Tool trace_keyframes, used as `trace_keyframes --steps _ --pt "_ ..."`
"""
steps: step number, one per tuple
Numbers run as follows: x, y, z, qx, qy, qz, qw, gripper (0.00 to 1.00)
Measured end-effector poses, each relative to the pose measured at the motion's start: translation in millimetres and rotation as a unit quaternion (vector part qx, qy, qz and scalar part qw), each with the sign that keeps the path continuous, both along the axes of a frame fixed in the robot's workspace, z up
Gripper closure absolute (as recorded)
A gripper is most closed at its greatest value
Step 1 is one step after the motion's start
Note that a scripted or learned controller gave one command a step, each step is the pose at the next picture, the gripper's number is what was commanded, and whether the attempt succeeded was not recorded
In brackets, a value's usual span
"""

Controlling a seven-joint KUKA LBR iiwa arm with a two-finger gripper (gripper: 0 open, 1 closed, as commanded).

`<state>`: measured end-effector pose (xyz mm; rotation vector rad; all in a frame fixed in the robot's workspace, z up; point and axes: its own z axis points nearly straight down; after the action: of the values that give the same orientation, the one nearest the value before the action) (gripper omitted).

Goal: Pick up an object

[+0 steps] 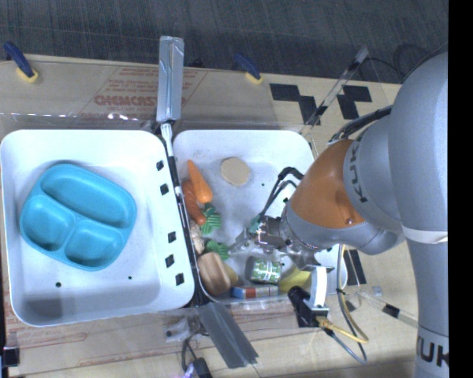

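hand [256, 235] low in right bin [244, 144] among toy food, grip state can't be told, blue tray [77, 215] in left bin

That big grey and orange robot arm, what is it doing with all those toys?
The grey and orange robot arm is reaching down into the right white bin, trying to pick something up. Its end effector sits low among the toys, near an orange toy carrot, a green can and a round tan disc. The left white bin holds a blue divided plastic tray.
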<state>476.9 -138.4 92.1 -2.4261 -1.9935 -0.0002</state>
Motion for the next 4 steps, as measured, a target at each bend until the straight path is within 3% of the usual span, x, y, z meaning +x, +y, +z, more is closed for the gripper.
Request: trace_keyframes --steps 1,2,3,4 --pt "0.5 -39.8 0.5 -0.0006 -0.001 0.032 0.9995 0.0" --pt "13.0 -26.7 155.9 -0.0011 -0.004 0.004 1.0 0.0" --pt "2.2 -29.1 0.1 0.0005 0.0 -0.062 0.9981 0.0" --pt "1.7 -60.0 0.7 0.0024 -0.001 -0.058 0.9983 0.0"
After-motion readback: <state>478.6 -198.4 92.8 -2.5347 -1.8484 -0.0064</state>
